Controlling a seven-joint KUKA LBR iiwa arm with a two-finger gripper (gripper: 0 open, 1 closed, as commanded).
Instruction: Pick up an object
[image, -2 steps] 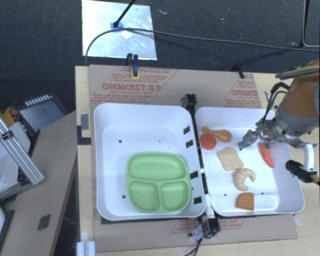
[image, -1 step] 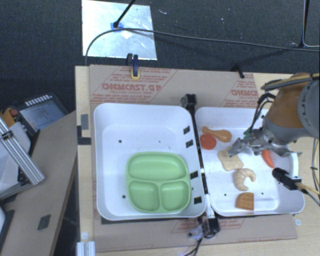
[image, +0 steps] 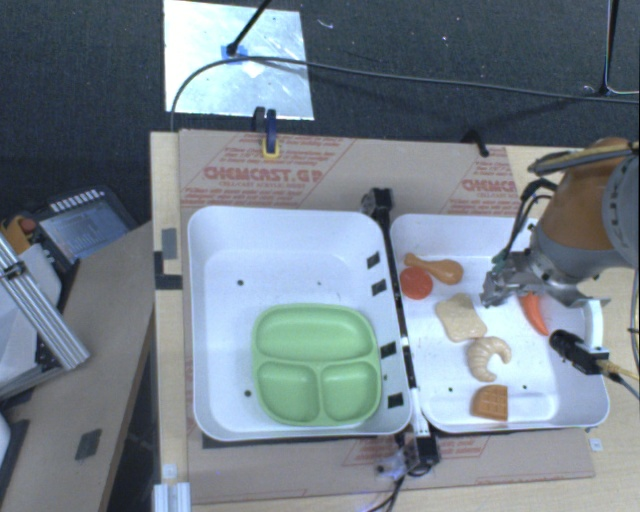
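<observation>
1. The arm (image: 585, 215) reaches in from the right. I see the gripper (image: 495, 288) low over the right bin (image: 470, 235), in that bin's far right part.
2. Gripper state: from this angle I can't tell whether it's spread or pressed together.
3. All the pick candidates are in the right bin.
4. The pale bread slice (image: 461, 318) is nearest, lying flat just below and left of the gripper. I can't tell whether they touch.
5. The orange carrot (image: 535, 312) is just to the gripper's right. It lies at a slant and is partly hidden by the wrist.
6. The drumstick (image: 435, 268) is in the bin's far left part, lying flat, left of the gripper and apart from it.
7. The red tomato (image: 416, 284) is just beside the drumstick, on its near side. They look like they touch.
8. The croissant (image: 489, 355) is just in front of the bread slice, close to it.
9. The waffle piece (image: 490, 402) is near the front wall, in front of the croissant and apart from it.
10. The left bin (image: 280, 260) holds a green plate (image: 316, 362) with three compartments, sitting toward the front right.
11. Both bins sit side by side on a cardboard sheet (image: 300, 170).
</observation>
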